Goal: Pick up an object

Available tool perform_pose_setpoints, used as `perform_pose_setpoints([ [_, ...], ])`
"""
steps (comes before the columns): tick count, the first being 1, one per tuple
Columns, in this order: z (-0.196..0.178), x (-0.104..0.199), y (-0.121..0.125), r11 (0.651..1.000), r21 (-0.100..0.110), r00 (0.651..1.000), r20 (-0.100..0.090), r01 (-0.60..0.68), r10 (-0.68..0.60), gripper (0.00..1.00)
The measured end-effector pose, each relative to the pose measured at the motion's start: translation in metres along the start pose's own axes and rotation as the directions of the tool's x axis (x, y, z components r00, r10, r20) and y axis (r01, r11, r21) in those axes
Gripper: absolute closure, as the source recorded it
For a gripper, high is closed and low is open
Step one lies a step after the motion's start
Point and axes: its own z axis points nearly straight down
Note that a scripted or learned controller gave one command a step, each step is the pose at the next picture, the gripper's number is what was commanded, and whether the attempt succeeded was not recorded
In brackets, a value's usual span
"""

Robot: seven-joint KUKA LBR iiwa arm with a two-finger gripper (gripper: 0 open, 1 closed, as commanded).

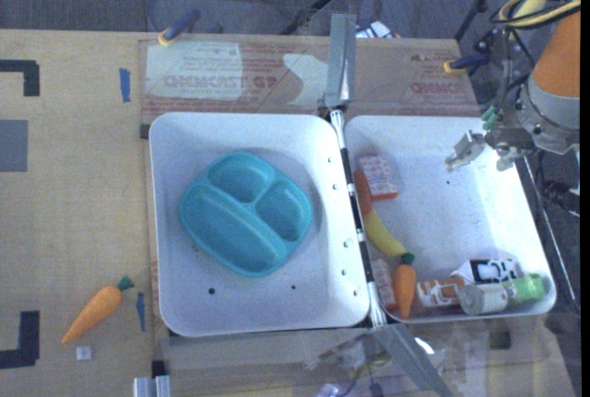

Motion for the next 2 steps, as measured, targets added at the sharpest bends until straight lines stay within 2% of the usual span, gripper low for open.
perform_pose_setpoints([
  [1, 0.068, -0.041, -0.034, 1.000, 0.002, 1.000, -0.008, -0.007, 0.007, 0.00],
  [2, 0.105, -0.006, 0.003, 0.997, -0.004, 0.997, 0.003, 0.078, -0.078, 0.00],
])
